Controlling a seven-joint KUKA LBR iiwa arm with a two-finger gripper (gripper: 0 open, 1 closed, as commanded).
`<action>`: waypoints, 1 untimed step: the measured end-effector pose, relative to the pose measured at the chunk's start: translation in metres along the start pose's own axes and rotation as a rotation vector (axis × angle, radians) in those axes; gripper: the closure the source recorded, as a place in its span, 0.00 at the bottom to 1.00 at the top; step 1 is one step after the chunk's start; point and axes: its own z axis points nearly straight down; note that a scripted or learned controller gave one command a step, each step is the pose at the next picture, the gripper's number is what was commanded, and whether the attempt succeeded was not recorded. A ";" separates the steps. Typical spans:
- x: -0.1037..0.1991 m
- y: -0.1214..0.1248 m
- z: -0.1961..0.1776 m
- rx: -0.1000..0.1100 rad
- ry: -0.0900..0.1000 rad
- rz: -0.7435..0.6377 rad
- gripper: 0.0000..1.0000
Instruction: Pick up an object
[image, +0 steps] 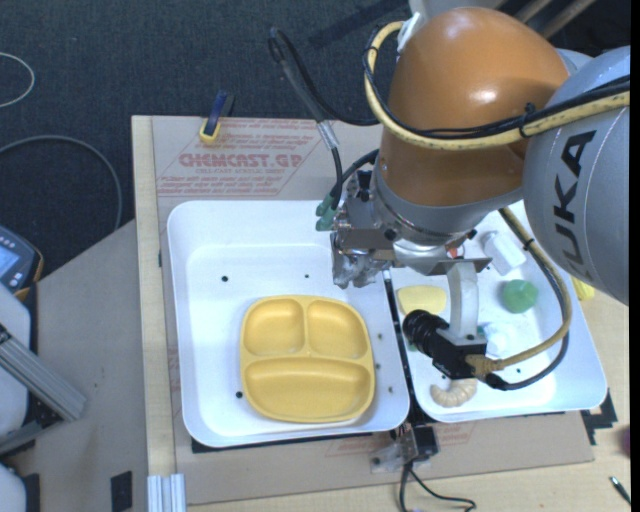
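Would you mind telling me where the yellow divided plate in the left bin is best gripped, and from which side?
I would grip the yellow divided plate by its raised outer rim, coming straight down from above. It lies flat and upright on the floor of the left bin, too broad to span whole, so one finger inside a compartment and one outside the rim seems likeliest to hold. Its left edge has open floor beside it.

Arm (590, 160): grey casing with black "KU" lettering visible at the right. Above the wrist, a glossy orange domed band (470, 90). Yellow and black cables (450, 130) loop around the band; further black cables run off the metallic wrist assembly (375, 235), and a yellowish hose curves below it.
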 end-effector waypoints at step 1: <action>-0.003 0.002 -0.012 -0.006 0.000 0.004 1.00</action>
